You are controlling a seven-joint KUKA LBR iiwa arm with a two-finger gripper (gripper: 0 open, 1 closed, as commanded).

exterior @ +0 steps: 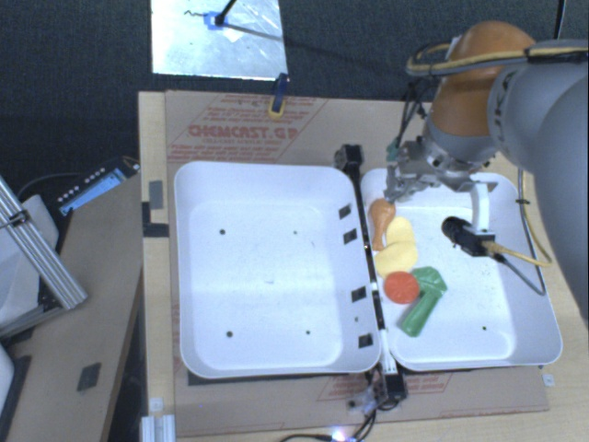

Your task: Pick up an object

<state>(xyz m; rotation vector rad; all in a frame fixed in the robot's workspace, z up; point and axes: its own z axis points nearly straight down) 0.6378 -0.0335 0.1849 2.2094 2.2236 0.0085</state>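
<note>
The right bin (525, 330) holds a small cluster of toy food against its left wall. A tan drumstick-shaped piece (380, 217) lies furthest back, with a pale yellow piece (399, 247) just in front of it. An orange-red round piece (401, 287) follows, touching a green piece (423, 304) that lies at a slant. My gripper (401, 184) hangs over the back left corner of this bin, just behind and slightly right of the drumstick. The grey arm with its orange band (479, 72) reaches in from the right.
The left bin (198, 274) sits beside the right one, with black clips (359, 293) along the shared wall. A black part with a yellow cable (463, 232) hangs from the arm over the right bin. A silver sheet (217, 26) lies beyond the cardboard base.
</note>
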